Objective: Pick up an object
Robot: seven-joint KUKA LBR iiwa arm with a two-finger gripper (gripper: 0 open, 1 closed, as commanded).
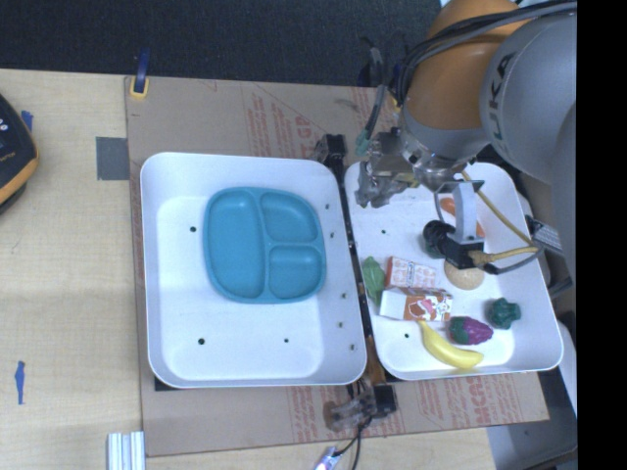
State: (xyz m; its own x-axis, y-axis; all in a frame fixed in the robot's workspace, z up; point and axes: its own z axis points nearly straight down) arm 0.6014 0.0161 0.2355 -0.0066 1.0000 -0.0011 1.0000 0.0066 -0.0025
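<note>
Reaching in from the right, the grey arm with its orange band hangs its end effector (pixel 377 192) over the far left corner of the right shallow white bin (pixel 534 355); I cannot tell how it is set. Nothing shows in its grasp. That bin holds the candidates for picking: a curved yellow plastic banana (pixel 449 349) near the front edge, a purple toy eggplant (pixel 470 330) just beside it, a dark green lump (pixel 504 312), small red-and-white cartons (pixel 415 290) and a green vegetable (pixel 373 279). The left white bin (pixel 167 262) carries a blue three-compartment plastic plate (pixel 264 244)
</note>
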